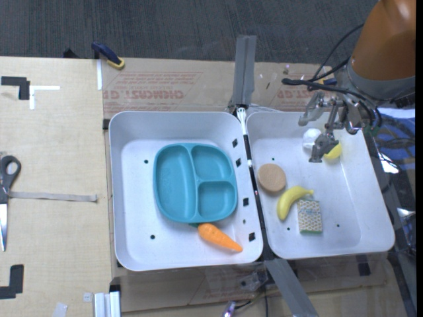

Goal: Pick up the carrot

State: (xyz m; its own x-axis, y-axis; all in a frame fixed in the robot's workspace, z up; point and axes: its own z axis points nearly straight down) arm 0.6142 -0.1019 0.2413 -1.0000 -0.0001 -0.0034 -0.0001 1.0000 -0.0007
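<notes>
The orange carrot lies flat in the left bin, near its front wall and just in front of the blue divided plate. My gripper hangs over the far part of the right bin, well to the right of and beyond the carrot. Its fingers stand open, with nothing gripped between them. A small white object and a yellow piece lie right by the fingertips.
The right bin also holds a round tan disc, a banana and a yellow-green sponge. A divider wall runs between the bins. Scissors lie on the bench at far left.
</notes>
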